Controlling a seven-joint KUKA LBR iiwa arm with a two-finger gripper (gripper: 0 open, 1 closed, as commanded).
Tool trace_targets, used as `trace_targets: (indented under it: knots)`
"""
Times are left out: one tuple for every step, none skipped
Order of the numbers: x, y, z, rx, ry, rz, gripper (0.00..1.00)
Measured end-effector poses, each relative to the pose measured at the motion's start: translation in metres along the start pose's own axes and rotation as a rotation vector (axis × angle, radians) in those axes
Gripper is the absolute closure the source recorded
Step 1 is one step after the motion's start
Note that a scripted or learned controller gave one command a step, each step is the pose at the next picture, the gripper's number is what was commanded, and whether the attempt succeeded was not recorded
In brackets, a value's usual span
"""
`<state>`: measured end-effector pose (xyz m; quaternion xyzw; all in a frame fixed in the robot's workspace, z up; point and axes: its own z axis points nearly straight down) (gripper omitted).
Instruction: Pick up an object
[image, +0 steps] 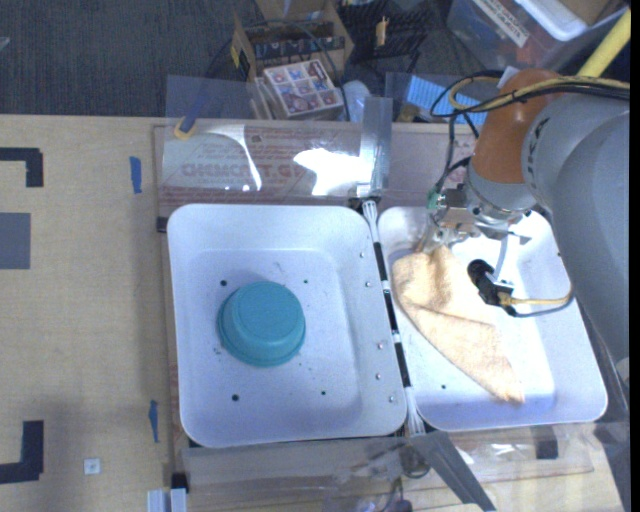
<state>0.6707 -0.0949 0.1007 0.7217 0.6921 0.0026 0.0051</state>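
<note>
A teal bowl (262, 322) sits in the white left bin (200, 240); a pale peach cloth (455, 325) (faintly mottled) lies in the white right bin (575, 395). The arm (585, 170) is grey, banded orange; the table (80, 300) is light wood.

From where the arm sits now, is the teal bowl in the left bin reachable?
Probably yes. The teal bowl stands alone in the left bin, nothing over it. The gripper hangs above the cloth in the right bin, so it must cross the divider.
</note>
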Motion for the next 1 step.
trace_targets:
  knots:
    - [0.0297,-0.0033,-0.0856,0.005,0.002,-0.367,1.00]
